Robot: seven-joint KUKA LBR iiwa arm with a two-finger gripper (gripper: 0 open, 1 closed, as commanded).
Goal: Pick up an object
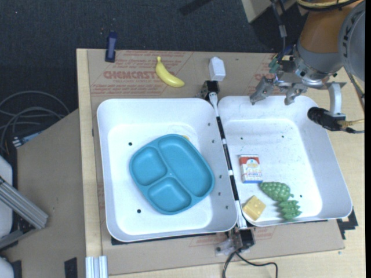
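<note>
- While the tool (277, 91) hangs over the right bin's (324, 155) far rim, its fingers are spread, pinching nothing.
- Blue tray (170, 173) lies in left bin (113, 155).

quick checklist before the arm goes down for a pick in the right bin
1. Jaws spread before descent: ok; the gripper looks open with nothing between its jaws.
2. Gripper above a target: not ok; it hangs at the far edge of the right bin, away from the items.
3. Targets visible: ok; the small carton, green toy and yellow block lie near the bin's front.
4. Space around the carton: ok; it lies apart from the others.
5. Green toy free of its neighbour: cannot tell; a second green piece sits close against it.
</note>
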